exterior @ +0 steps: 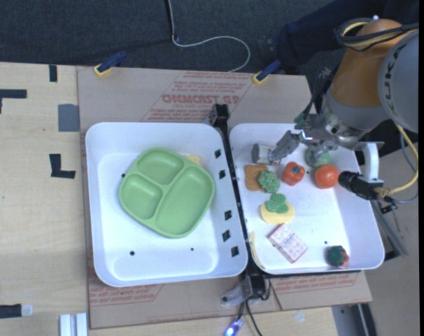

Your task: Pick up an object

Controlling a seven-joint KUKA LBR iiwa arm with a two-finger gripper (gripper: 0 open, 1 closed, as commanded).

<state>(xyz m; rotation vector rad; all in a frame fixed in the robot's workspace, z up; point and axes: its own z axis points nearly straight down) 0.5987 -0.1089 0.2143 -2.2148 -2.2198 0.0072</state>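
The gripper [276, 152] hangs over the far left part of the right bin [352, 233], its grey fingers [285, 144] pointing toward the divider; whether they are parted or closed cannot be told, and nothing shows between them. Just beside the tips lie an orange-brown piece [252, 177] and a green broccoli-like toy [269, 182]. A red strawberry-like toy [293, 173] and a red-orange ball [325, 176] sit close under the wrist. Nearer the camera are one yellow piece with a green top [277, 208], one pink-and-white patterned packet [288, 244] and one dark green-and-red toy [336, 255] in the near right corner. Bare white floor remains mid-bin on the right side. The left bin [107, 208] bears a single green three-compartment plate [168, 191], with open floor around it. The cardboard sheet [191, 96] under both bins carries red print reading "CHEMCAST". Two yellow-and-blue clamps [110, 62] grip its far edge.
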